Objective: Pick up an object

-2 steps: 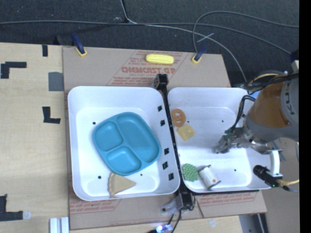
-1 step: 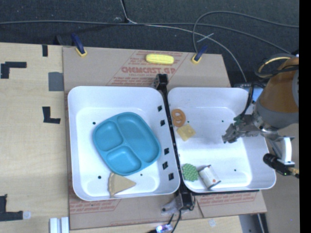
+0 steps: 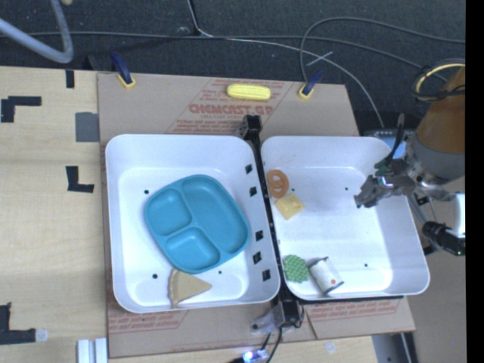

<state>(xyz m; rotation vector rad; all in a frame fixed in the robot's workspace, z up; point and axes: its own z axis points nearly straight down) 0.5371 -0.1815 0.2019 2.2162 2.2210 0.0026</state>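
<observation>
My gripper (image 3: 368,196) hangs over the right side of the right bin (image 3: 344,148), dark fingers pointing left and down, with nothing seen between them. In that bin lie a brown pretzel (image 3: 277,181) and a yellow wedge (image 3: 290,206) near the left wall. A green round piece (image 3: 295,268) and a small white can with a red end (image 3: 326,274) sit near the front. The left bin (image 3: 125,151) holds a blue divided plate (image 3: 196,222) and a tan triangular slice (image 3: 185,286).
A yellow banana-like object (image 3: 248,92) lies on the cardboard behind the bins. Blue and yellow clamps (image 3: 122,72) hold the cardboard at the back. Cables run across the dark floor at the top. A black divider (image 3: 261,203) separates the bins.
</observation>
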